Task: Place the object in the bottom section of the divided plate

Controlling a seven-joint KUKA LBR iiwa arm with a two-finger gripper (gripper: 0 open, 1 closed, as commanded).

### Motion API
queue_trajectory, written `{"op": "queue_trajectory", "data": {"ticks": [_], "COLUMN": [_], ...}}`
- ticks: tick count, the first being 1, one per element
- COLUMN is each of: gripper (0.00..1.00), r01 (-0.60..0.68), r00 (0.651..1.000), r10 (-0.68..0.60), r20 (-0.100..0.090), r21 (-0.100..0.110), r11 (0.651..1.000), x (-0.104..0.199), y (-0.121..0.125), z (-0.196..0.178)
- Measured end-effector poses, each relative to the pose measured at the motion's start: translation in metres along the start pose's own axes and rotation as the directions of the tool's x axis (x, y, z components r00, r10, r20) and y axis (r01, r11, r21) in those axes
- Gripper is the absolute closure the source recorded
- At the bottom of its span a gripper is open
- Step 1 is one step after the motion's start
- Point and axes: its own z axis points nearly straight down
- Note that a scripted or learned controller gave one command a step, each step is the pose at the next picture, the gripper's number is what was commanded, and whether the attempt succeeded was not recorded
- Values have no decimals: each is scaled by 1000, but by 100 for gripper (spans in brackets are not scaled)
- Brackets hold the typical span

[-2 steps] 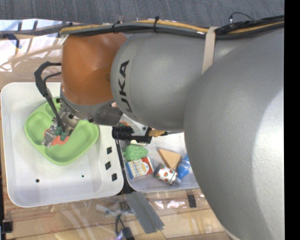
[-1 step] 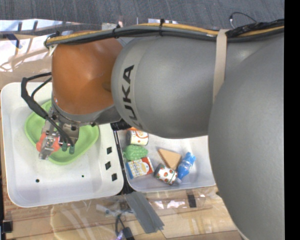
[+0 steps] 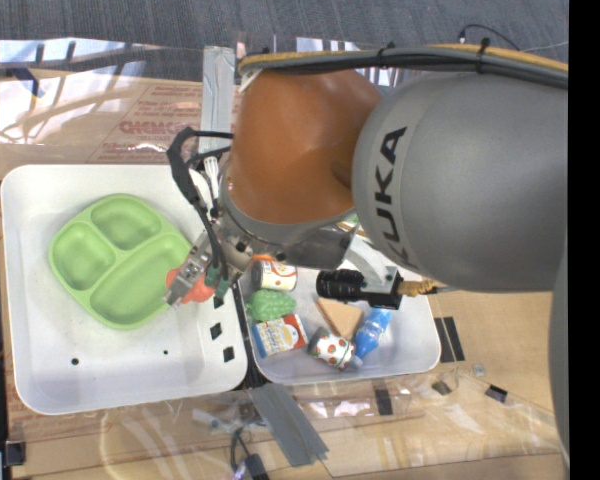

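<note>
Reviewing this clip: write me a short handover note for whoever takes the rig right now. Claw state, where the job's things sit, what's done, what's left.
Claw: over the left bin, at the right edge of the green three-section divided plate, with a small orange-and-green object at its tip. I cannot tell whether the object is actually gripped.
Plate: lies in the shallow white left bin; its large bottom section holds nothing yet.
Right white bin: several other small items, partly hidden under the arm.
Done: object brought to the plate's rim.
Left: move it over the bottom section, release, and check that it stays there.
</note>
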Motion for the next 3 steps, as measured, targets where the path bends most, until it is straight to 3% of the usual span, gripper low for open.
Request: {"op": "queue_trajectory", "data": {"ticks": [1,2,3], "gripper": [100,100,100], "r01": [7,-461,-818], "r00": [1000,887,575], "r10": [-7,461,818], "r20": [0,-2,1], "r21": [2,8,10], "r11": [1000,887,575], "x": [0,-7,1], "y": [1,19,31], "z": [-10,18,40]}}
